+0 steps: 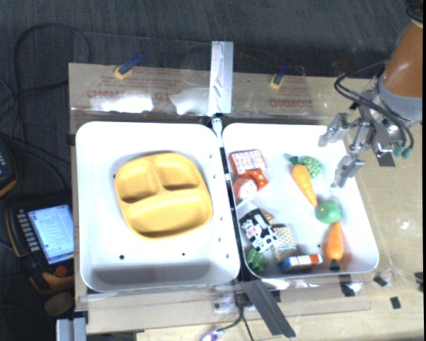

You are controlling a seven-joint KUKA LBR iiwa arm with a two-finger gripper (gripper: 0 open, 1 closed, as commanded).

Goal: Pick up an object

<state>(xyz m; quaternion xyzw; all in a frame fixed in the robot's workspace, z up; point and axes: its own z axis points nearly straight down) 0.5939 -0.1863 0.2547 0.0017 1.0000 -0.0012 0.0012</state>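
My gripper [339, 153] hangs over the right bin's [362, 226] far right edge, below the orange-banded wrist. Its fingers [345, 170] stand open with nothing between them. Just left of it lie an orange carrot [304, 182] and a small green-topped piece [311, 165]. A green round fruit [329, 212] and a second orange piece [334, 241] lie nearer the front. A red box [247, 160], a red and white item [247, 185], a black and white patterned toy [255, 227], a small carton [282, 239], a red and blue piece [300, 263] and a green piece [255, 259] crowd the bin's left side.
A yellow divided tray [163, 192] fills the middle of the left bin [99, 261]. Clear plastic sheeting with clips [130, 65] lies behind both bins. Handheld devices [46, 233] and cables sit off the bench at the left.
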